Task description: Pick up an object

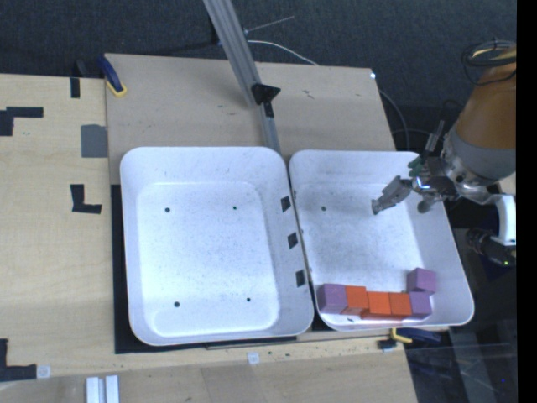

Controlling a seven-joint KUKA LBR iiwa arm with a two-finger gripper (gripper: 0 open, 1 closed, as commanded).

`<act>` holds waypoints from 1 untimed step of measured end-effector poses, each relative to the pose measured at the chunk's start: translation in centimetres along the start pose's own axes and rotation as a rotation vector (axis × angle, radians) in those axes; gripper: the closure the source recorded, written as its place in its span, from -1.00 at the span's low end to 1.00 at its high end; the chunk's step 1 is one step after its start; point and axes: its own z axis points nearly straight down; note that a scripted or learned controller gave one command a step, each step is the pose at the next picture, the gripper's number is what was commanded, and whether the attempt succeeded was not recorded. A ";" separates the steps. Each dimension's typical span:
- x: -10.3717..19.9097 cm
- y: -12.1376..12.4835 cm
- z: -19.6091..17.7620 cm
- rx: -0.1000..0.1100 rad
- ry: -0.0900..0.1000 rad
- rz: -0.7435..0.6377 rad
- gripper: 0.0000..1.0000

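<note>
Several small blocks lie along the front edge of the right bin [352, 175]. A purple block [333, 296] is at the left end of the row, orange blocks [378, 303] fill the middle, and two purple blocks [421, 280] sit at the right end, one behind the other. My gripper [406, 201] hangs over the right part of the same bin, well behind the blocks and apart from them. Its fingers are spread, so it is open with nothing between them.
The left bin [134, 225] stands beside the right one, with black clips along their shared wall. A slanted metal rail [237, 49] reaches in from the back toward the bins. A blue and yellow tool [417, 336] lies by the front right corner.
</note>
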 end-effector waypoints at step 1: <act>8.6 6.4 4.4 0.002 0.002 -0.008 -1.00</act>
